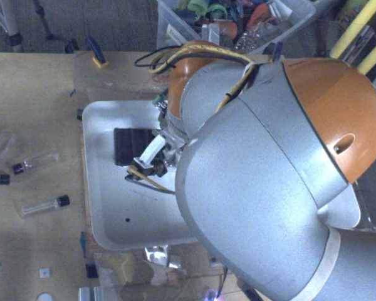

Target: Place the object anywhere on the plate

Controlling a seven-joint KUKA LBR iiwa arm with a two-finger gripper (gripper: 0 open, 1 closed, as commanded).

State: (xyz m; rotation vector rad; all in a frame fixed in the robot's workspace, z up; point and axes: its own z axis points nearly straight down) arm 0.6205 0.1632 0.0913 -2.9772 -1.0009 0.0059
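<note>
My gripper (151, 158) hangs low over the left white bin (103, 187), near the bin's middle, with the bulky grey and orange arm (269, 168) covering everything to its right. A flat black rectangular thing (126, 144) lies on the bin floor just left of the gripper, partly tucked under it. Whether the two touch is not clear. A thin yellowish cable (147, 182) loops below the gripper. The arm hides the right bin and most of this bin's right side.
Several clear vials with black caps (44, 204) lie on the wooden bench left of the bin. Blue clamps (98, 54) sit at the bench edges. A clear tub of colourful toys (235, 11) stands at the back. A small dark speck (127, 219) marks the bin floor.
</note>
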